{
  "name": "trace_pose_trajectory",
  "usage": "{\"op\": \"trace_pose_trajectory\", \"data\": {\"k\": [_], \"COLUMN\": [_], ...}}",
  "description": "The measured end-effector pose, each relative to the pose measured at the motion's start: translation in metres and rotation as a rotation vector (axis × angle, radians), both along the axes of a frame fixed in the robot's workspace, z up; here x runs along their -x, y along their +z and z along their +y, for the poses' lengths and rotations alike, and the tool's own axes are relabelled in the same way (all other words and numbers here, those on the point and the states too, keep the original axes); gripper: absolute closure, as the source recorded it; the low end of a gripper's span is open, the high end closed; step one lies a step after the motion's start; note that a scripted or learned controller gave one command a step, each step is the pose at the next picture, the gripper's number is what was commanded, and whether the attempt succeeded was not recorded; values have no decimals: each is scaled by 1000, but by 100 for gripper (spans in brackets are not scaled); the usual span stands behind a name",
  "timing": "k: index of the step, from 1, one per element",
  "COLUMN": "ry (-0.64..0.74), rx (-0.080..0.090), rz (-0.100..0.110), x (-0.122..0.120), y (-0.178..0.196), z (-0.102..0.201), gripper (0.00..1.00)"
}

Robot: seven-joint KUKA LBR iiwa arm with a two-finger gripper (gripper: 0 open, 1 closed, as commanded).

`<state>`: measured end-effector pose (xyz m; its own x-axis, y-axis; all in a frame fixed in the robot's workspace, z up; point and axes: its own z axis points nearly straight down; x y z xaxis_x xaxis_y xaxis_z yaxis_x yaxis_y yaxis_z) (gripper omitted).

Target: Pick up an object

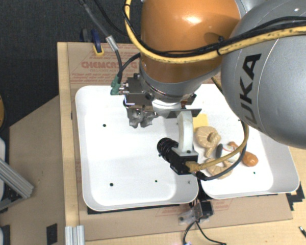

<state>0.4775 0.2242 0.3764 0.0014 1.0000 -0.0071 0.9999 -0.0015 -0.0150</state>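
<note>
My gripper (139,117) hangs low over the upper middle of the left white bin (117,160), under the orange band of the arm. I see nothing between it and the bin floor. The right bin (268,180) holds a small cluster: a yellow flat piece (201,120), a tan lumpy pastry-like thing (206,138), a small dark item (219,149) and an orange rounded piece (250,160). The arm hides much of the right bin.
Both bins rest on a cardboard sheet (74,65) with red print. A blue and yellow clamp (97,42) sits at its far edge. Aluminium framing (10,180) stands off the left side.
</note>
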Motion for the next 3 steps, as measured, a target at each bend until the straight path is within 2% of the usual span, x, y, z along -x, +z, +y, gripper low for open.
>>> {"op": "trace_pose_trajectory", "data": {"k": [1,2,3], "ry": [3,0,0], "rx": [-17,1,-2], "rz": [-34,3,-3], "x": [-2,0,0], "y": [169,-25,-111], "z": [0,0,0], "gripper": [100,100,100]}}
